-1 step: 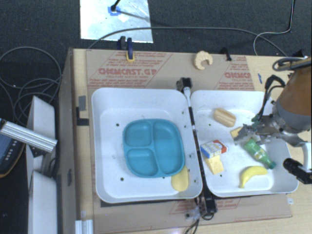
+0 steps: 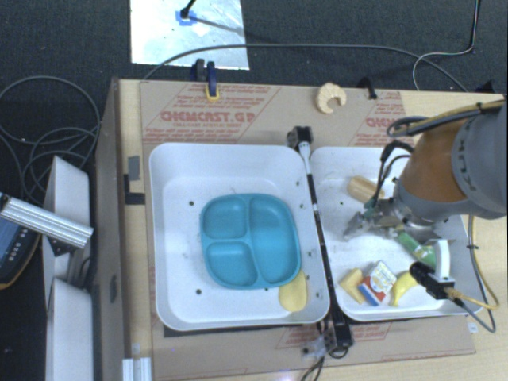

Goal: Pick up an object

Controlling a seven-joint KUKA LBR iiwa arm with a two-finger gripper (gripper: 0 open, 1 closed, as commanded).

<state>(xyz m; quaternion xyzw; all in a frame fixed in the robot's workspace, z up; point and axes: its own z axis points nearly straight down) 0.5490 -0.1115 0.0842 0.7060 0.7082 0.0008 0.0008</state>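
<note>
Gripper (image 2: 359,222) is hanging low in the right bin (image 2: 337,169), jaws apart on nothing — tan cylinder (image 2: 362,186) just beyond them, so it is needing centring before closing.

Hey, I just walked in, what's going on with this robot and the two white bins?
A grey arm with an orange band reaches from the right into the right bin, its gripper low over the bin floor near a tan cylinder. Nothing shows between its fingers. Small toys lie along that bin's near edge, including a yellow banana. In the left bin sit a blue divided plate and a pale yellow piece.
</note>
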